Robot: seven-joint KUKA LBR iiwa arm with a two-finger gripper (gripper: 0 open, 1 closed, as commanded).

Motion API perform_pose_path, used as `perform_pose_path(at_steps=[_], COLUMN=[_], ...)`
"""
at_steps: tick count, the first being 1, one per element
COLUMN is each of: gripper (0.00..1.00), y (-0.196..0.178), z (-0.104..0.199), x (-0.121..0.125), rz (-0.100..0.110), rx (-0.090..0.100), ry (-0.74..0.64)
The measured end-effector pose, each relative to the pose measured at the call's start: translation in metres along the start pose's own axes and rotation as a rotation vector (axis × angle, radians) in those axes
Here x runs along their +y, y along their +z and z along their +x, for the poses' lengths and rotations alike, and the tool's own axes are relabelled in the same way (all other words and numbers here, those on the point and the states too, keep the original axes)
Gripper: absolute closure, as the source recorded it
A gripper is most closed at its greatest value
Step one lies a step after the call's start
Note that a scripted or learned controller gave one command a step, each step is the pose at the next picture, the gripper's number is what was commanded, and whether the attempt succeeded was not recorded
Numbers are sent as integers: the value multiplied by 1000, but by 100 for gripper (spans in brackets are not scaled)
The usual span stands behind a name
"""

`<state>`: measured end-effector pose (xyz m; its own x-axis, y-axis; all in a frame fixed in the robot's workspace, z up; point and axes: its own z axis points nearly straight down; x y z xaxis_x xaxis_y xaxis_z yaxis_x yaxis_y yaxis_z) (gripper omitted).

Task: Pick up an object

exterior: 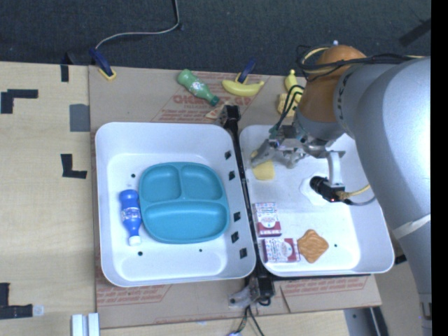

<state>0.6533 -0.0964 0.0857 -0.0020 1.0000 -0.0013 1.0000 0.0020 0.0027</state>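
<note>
grey rounded arm [392, 117], orange band [323, 89], black cables, metallic pincer [269, 152].

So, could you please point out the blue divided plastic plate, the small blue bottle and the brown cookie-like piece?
Blue divided plastic plate [183, 203], camera view, its centre ridge.
Small blue bottle [129, 214], camera view, mid-body.
Brown cookie-like piece [313, 246], camera view, its middle.
</note>
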Motion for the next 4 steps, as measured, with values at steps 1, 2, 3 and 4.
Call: perform_pose_path(at_steps=[1,2,3,4], gripper=[0,0,0,0], y=[0,0,0,0], z=[-6,0,2,-4], x=[7,7,3,5], rz=[1,1,0,1], rx=[2,1,-1,0], ry=[0,1,2,1])
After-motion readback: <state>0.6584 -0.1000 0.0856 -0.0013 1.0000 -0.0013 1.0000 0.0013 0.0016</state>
